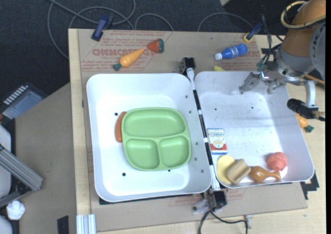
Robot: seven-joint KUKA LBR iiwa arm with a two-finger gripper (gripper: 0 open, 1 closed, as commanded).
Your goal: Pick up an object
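My gripper (pixel 260 85) hangs over the back right of the right bin (pixel 258 114), open, with nothing between its fingers. Along that bin's front edge lie a pink-red ball (pixel 277 160), a brown drumstick-shaped piece (pixel 265 175), a tan bread-like piece (pixel 237 171) and a yellow piece (pixel 223 167). A small white, red and blue carton (pixel 216 141) rests against the bin's left wall. All of them are well in front of the gripper. The left bin (pixel 103 98) holds a green divided plate (pixel 155 138) with an orange-red sausage (pixel 119 126) at its left side.
On the bench behind the bins lie a toy carrot (pixel 131 57), a red strawberry-like piece (pixel 156 45), a blue bottle (pixel 231 52) and a blue clip (pixel 101 27). A small orange item (pixel 302 121) sits just outside the right bin's right wall.
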